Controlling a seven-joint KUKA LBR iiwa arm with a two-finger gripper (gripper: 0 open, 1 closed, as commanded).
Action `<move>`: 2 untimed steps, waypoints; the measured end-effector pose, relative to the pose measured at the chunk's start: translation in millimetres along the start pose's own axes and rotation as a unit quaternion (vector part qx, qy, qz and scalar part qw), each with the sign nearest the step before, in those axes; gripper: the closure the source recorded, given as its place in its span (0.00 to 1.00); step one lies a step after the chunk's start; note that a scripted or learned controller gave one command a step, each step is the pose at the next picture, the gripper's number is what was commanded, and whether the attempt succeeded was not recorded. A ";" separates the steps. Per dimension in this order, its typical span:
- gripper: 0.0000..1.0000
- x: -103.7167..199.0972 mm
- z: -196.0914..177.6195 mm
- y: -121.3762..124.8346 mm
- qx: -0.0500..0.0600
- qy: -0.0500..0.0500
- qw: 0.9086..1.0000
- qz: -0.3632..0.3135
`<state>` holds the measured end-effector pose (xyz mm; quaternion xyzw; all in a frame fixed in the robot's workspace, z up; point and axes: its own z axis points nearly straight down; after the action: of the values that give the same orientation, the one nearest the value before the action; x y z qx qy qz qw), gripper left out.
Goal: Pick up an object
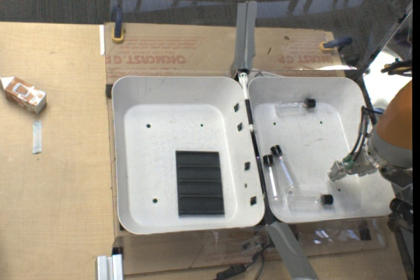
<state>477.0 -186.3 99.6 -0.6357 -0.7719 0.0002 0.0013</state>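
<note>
Nearest the camera, in the right bin (308, 85), a clear tube (308, 200) with a black cap lies along the bottom wall. Another capped tube (281, 170) lies at a slant just left of it, near the divider. Either would serve as the thing to pick; both rest loose on the floor of the bin, which suits a grasp from above.

The gripper (342, 169) hangs low over the right bin's right side, near the bottom tube's cap but apart from it. Nothing shows between its tips, and I cannot tell whether it is spread or closed. My guess is that it is lining up on that tube.

Level with these, the left bin (131, 141) holds a flat black block (200, 183).

Further back, a third tube (294, 105) lies by the right bin's far wall. On the worktop (52, 206), far left, sits a small carton (25, 95), well out of reach.
</note>
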 end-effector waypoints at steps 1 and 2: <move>1.00 77.2 -96.7 28.5 0.000 -0.001 1.000 -0.026; 1.00 137.3 -94.4 64.0 0.000 -0.001 0.998 -0.068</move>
<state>513.7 -39.4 194.2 -0.5821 -0.8131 0.0009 0.0000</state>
